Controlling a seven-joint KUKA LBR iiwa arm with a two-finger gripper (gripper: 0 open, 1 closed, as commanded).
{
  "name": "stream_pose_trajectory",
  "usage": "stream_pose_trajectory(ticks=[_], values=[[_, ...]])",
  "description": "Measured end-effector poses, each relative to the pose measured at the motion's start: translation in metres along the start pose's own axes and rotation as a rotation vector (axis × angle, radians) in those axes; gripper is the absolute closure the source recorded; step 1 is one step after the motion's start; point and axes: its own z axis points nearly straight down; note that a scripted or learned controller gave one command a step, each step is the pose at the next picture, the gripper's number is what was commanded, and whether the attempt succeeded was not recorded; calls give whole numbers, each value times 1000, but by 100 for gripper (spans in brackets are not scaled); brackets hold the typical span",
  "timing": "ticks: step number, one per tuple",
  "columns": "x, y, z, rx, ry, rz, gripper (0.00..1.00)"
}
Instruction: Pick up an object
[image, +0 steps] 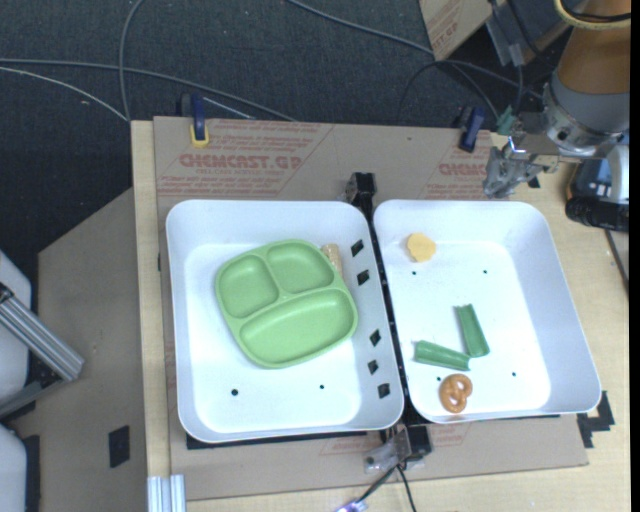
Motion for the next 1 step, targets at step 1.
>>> stream_pose_trajectory(ticks=[1], values=[[46,-34,10,9,3,-1,100]])
